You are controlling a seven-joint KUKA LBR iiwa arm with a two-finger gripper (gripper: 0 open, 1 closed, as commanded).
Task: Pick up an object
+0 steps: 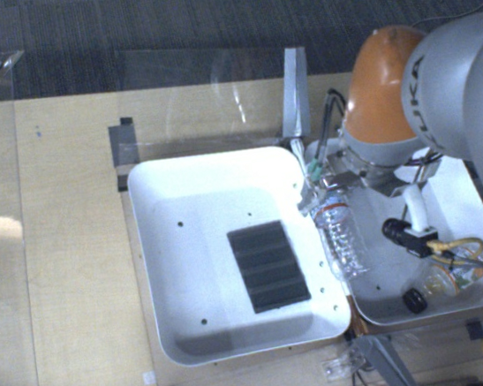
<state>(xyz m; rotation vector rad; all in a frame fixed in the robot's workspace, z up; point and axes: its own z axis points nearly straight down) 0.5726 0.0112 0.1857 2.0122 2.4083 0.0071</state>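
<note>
The clear plastic bottle (341, 238) lies on its side in the right bin (380, 277), stretched along that bin's left wall, the one next to the other bin. Its far end, where a bit of green shows, is up near the far left corner of the bin.

The gripper (330, 182) is right over this far end of the bottle, very close to it or touching it. From this slanted view its grip is hidden under the wrist, so I cannot say if it is wide, narrow, or closed on the bottle. Above it is the orange band (382, 98), and the grey arm (468, 80) goes off to the right.

Nearer the front of the same bin, well apart from the bottle's near end, there is a small black round thing (414, 300), and just beside it something clear and crumpled that is too blurred to name.

The left bin (189, 266) holds one flat black ribbed rectangle (270, 267), lying slightly turned, about in the middle of the floor and apart from all walls. Both bins stand side by side on the pale wooden bench (69, 301).
</note>
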